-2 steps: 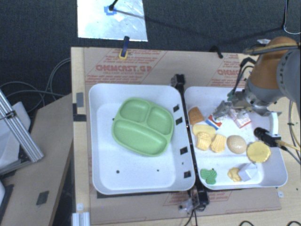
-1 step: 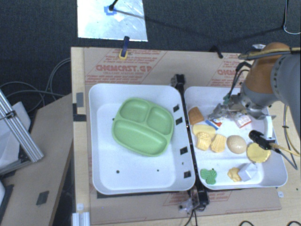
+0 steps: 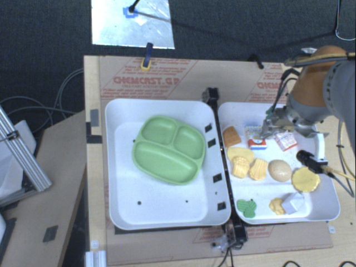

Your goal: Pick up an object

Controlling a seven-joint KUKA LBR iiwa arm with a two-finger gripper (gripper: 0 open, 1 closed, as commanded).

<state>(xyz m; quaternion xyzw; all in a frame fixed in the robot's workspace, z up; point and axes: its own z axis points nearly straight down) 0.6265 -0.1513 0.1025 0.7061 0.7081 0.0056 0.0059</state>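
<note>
My gripper (image 3: 267, 128) hangs low over the back of the right bin (image 3: 328, 207), reaching in from the right. Its tip is just above a small red, white and blue packet (image 3: 256, 144). Right beside it lies a red and white packet (image 3: 286, 142). An orange-brown bread piece (image 3: 231, 135) rests to the left of the tip. Nothing shows as lifted off the bin floor.
The right bin also holds yellow pieces (image 3: 240, 167) (image 3: 258, 170), a beige egg-shaped thing (image 3: 280, 170), a yellow disc (image 3: 306, 180), a green piece (image 3: 247, 207) and a small yellow piece (image 3: 276, 206). A green divided plate (image 3: 168, 148) lies in the left bin (image 3: 119, 204).
</note>
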